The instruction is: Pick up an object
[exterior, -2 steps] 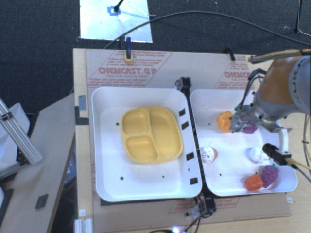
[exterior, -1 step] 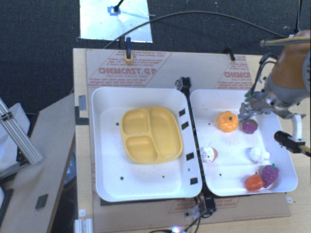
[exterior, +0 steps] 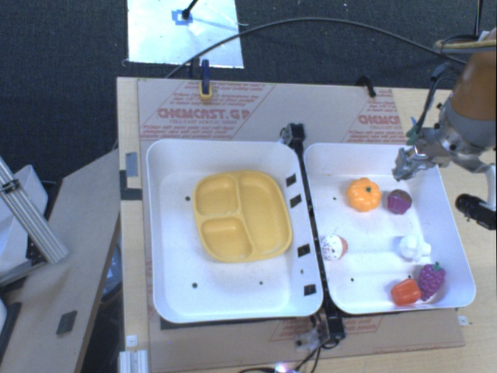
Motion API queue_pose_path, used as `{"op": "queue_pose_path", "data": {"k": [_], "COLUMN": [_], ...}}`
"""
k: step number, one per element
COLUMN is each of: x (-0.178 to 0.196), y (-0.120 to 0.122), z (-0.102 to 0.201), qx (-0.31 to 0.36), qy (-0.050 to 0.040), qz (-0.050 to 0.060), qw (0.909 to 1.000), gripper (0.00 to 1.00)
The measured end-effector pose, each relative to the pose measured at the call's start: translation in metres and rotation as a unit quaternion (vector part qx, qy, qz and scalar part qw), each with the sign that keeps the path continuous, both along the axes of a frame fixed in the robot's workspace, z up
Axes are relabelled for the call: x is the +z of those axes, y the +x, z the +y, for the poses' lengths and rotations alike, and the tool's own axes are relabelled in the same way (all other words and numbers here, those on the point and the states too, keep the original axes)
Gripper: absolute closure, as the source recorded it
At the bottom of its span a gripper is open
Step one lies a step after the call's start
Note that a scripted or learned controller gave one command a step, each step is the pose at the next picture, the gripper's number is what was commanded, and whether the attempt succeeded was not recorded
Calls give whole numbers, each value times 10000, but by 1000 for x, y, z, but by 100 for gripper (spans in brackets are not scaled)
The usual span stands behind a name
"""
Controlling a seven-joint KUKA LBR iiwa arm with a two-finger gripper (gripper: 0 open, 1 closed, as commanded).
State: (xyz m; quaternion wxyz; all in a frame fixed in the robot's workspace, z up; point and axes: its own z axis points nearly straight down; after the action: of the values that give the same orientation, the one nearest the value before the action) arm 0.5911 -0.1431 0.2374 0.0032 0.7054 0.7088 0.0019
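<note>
Orange and round, a toy pumpkin (exterior: 364, 194) lies in the right bin (exterior: 458, 231), just below and left of the jaws (exterior: 407, 168). A purple ball (exterior: 399, 201) sits directly beneath them, close by. Whether the jaws are open cannot be told. Left bin (exterior: 167, 208) holds a yellow tray (exterior: 241, 214).

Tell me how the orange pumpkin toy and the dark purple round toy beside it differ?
The orange pumpkin is bigger and bright orange with a green stem on top; the purple ball is smaller, dark and plain. The pumpkin sits farther from the claw, while the purple ball lies almost under it. Both are roundish toys resting in the right bin, side by side and nearly touching.
</note>
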Motion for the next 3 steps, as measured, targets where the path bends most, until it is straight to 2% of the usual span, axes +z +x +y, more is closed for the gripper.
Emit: {"op": "queue_pose_path", "data": {"k": [1,2,3], "x": [8,2,-2], "y": [-4,-19,-26], "z": [49,93,156], "qx": [21,17,24], "qy": [14,14,17], "qz": [21,33,34], "qw": [10000,10000,10000], "gripper": [100,100,100]}}
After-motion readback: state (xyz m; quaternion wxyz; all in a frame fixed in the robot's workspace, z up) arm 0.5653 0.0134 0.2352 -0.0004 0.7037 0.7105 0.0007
